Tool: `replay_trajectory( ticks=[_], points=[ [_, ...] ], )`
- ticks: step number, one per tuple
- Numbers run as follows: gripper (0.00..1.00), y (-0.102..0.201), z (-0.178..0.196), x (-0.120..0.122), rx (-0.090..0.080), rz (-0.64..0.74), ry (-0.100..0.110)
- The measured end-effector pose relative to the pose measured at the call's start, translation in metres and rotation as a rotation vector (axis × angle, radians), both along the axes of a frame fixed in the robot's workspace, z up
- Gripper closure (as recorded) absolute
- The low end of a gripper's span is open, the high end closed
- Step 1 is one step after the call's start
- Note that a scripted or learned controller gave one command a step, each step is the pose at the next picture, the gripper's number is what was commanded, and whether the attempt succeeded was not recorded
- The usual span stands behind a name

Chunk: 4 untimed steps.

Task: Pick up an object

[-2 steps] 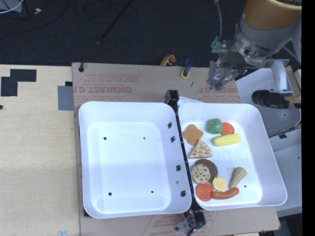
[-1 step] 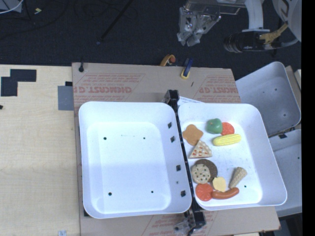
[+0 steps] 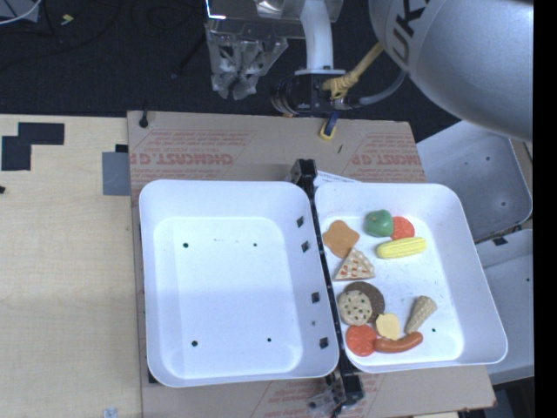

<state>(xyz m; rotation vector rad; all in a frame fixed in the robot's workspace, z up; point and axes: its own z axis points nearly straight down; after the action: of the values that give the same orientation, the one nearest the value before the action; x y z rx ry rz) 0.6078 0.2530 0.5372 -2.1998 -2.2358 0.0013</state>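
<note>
The pincer (image 3: 244, 81) hangs at the far edge of the counter (image 3: 61, 259), above dark floor and cables, well apart from both bins. Its grey fingers bunch together against the dark background, and whether they are spread or pressed together cannot be told; nothing is visible between them. Much of the arm (image 3: 461, 42) is cut off by the top and right edges of the view, its lettering only partly readable.

The toy foods all lie in the right bin (image 3: 470, 259), which sits at the counter's right side on a brown cardboard sheet (image 3: 218, 151). Toward the bin's far edge a green pepper-like piece (image 3: 378, 223) touches a red tomato-like piece (image 3: 402, 228), which is partly hidden behind it. Just beside them lies a yellow corn cob (image 3: 400, 248). Nearer the divider sit a toast slice (image 3: 340, 238) and a pizza wedge (image 3: 354, 266). Toward the near edge, a brown chocolate-chip cookie (image 3: 358, 303) overlaps a darker disc beneath it, of which only a rim shows. A pale yellow lump (image 3: 388, 326), too small to identify, lies between the cookie and an ice-cream cone (image 3: 420, 312). A red round piece (image 3: 360, 340) touches a sausage (image 3: 399, 343) along the near wall.

The left bin (image 3: 165, 225) adjoins the right one, joined by black clips (image 3: 315, 296).
</note>
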Motion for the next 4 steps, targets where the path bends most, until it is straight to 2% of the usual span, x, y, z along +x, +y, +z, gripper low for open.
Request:
replay_trajectory(
  ticks=[1, 2, 4],
  points=[
    [0.00, -0.008, 0.000, 0.003, -0.005, -0.013, 0.000],
    [1.00, -0.007, 0.009, 0.002, -0.006, -0.009, 0.004],
    [1.00, -0.005, 0.027, 0.002, -0.009, 0.002, 0.012]
  ],
)
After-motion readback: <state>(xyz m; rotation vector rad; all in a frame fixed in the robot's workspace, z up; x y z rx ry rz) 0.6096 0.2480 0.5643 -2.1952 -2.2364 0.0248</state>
